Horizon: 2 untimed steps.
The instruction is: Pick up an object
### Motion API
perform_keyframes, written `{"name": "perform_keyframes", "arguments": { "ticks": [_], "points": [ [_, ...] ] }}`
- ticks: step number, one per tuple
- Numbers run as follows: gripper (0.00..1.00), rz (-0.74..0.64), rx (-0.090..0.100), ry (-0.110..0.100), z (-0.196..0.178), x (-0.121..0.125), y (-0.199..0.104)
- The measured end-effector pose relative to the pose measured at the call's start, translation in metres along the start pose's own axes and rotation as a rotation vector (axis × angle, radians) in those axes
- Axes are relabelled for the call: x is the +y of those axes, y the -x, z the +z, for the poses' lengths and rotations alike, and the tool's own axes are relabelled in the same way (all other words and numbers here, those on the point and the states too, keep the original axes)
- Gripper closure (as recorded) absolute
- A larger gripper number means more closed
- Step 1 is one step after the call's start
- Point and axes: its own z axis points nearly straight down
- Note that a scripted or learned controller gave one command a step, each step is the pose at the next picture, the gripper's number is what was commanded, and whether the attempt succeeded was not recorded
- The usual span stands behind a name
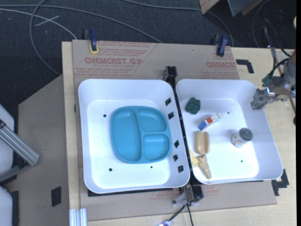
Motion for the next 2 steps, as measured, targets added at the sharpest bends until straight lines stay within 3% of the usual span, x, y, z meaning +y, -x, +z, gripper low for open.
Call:
{"name": "perform_keyframes", "arguments": {
  "ticks": [2],
  "points": [
    [1.00,-0.005,0.004,-0.006,-0.005,-0.007,-0.106]
  ]
}}
